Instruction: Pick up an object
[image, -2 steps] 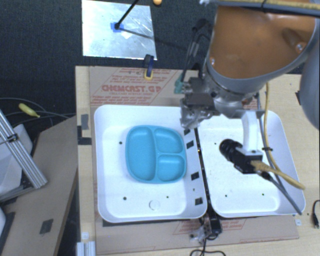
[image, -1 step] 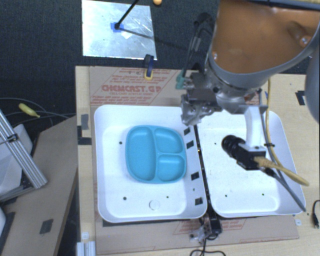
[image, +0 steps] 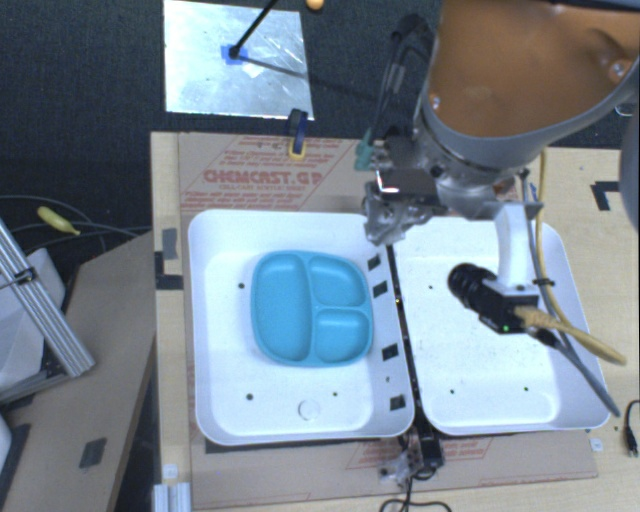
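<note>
While the gripper (image: 395, 222) hangs by the left bin's (image: 215, 320) back right corner, jaws' state impossible to tell, the blue plate (image: 310, 307) lying mid-bin looks light, stiff and slick; its raised rim seems the likeliest hold.

Blue divided plate (image: 310, 307): smooth plastic, slight sheen. White bins (image: 225, 400): smooth glossy plastic. Table (image: 250, 170) topped with matt brown printed cardboard; crinkled shiny foil sheet (image: 200, 60) behind.

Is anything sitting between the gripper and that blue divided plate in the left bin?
Nothing visible does. The gripper hangs over the ridge where the two bins meet, at the far end. The blue plate lies flat in the left bin, with bare white floor between them.
</note>
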